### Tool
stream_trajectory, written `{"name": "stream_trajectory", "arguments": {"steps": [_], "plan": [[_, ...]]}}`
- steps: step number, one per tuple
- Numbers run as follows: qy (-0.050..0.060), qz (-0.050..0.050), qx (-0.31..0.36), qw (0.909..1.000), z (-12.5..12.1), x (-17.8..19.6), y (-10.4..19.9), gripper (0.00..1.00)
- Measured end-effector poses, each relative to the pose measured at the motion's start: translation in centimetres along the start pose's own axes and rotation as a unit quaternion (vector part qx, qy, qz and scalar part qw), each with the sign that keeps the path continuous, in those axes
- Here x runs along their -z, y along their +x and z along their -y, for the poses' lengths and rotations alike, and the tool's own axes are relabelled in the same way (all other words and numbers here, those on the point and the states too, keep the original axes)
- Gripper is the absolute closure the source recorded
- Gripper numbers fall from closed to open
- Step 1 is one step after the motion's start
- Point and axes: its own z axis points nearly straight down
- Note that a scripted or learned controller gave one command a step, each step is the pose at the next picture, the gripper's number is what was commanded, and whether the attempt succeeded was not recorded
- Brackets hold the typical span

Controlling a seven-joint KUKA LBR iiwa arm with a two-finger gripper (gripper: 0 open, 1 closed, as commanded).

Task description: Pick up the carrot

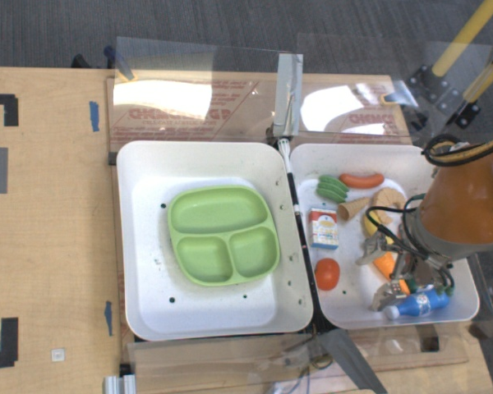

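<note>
You are looking down on a table (41, 220) with two white bins side by side. The left bin (148, 179) holds a green plate (223, 235) with three sections. The right bin (460, 302) holds the toy food, and the arm (464, 203) reaches over its right side.

The hand (398, 277) sits low in the right bin, near its near right corner. The carrot (384, 263), a small orange piece, lies right at the hand, on its left side and partly hidden by the metal parts. You cannot tell from here whether the hand is wide, narrow, or gripping the carrot.

Just nearer than the hand lies a blue bottle (416, 304), on its side along the near wall. To the left of the hand a red tomato (327, 274) lies by the bin's left wall, with a small carton (324, 226) just beyond it. Farther back you see a green vegetable (332, 188), a red sausage (361, 180) and a tan ice cream cone (355, 208).
</note>
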Motion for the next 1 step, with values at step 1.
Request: {"name": "stream_trajectory", "arguments": {"steps": [1], "plan": [[0.001,0.005,0.001,1.0,-0.05,1.08,-0.29,1.0]]}}
